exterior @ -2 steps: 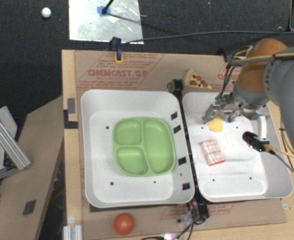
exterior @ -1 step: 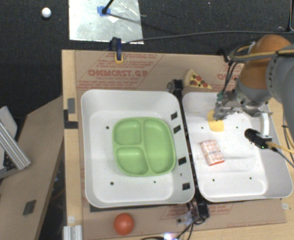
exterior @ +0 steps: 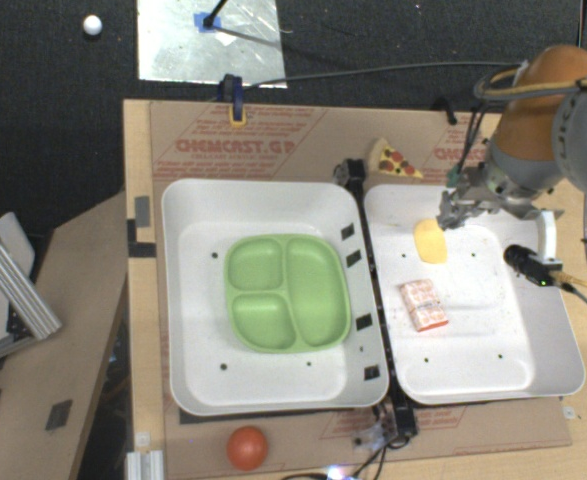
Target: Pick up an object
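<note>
In the right bin (exterior: pixel 533 368) lie a yellow block (exterior: pixel 431 241) near the back and a red-and-white packet (exterior: pixel 424 305) near the middle. My gripper (exterior: pixel 451 215) hangs over the back of that bin, just right of and above the yellow block, its tips close to the block's upper right corner. Nothing shows between its fingers. The left bin (exterior: pixel 188 268) holds a green divided plate (exterior: pixel 287 292).
A toy pizza slice (exterior: pixel 396 160) rests on the cardboard behind the right bin. A red ball (exterior: pixel 247 447) sits in front of the left bin. A blue-and-yellow clamp (exterior: pixel 233 98) grips the board's back edge. A white ball (exterior: pixel 93 25) lies far left.
</note>
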You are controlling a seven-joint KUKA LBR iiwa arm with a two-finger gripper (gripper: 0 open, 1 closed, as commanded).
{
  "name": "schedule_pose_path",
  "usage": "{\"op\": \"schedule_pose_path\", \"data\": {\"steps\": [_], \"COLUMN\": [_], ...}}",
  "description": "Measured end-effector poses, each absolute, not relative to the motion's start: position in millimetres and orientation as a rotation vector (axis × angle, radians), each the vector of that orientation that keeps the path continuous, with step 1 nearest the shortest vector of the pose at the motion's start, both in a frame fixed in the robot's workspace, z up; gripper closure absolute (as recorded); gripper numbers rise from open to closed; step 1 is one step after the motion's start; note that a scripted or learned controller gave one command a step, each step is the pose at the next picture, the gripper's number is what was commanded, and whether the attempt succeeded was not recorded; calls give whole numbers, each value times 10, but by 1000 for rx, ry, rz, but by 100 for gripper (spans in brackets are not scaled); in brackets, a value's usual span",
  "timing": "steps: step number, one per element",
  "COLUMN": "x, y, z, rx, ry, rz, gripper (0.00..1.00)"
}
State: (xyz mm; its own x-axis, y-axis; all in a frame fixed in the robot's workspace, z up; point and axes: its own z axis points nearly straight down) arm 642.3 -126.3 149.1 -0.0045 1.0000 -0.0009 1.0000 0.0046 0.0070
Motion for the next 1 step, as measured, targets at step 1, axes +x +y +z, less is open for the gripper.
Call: {"op": "schedule_pose_path", "data": {"steps": [1], "x": [6374], "y": [-1279], "z": [1960], "rx": [2214], "ry": [2221], "rz": [6], "gripper": [100]}}
